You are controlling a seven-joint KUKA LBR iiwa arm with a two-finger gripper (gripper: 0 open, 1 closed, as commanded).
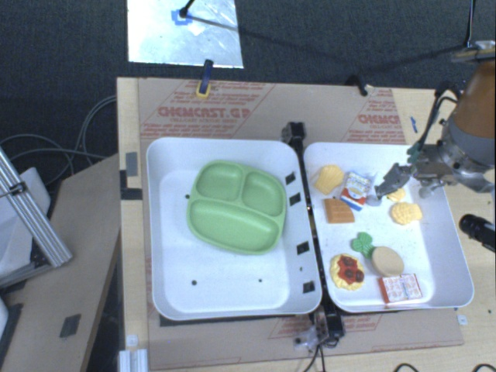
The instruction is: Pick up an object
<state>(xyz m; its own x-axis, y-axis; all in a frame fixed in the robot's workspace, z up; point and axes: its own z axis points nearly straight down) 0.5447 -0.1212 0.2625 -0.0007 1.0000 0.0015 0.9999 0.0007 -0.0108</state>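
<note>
Objects lie scattered across the right bin, and we start nearest: a red-and-white packet, a small pizza, a tan bun and a green broccoli piece. Farther back we see an orange cracker, two yellow pieces and a small carton. Our gripper hovers beside that carton; its state we cannot tell. A green divided plate sits in the left bin.

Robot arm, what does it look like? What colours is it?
The arm is mostly grey, with an orange band wrapped around it above the wrist. The body looks round and thick. At its tip is the end effector, a dark grey metal piece with thin fingers. Dark cables curl along the arm's side near the wrist.
</note>
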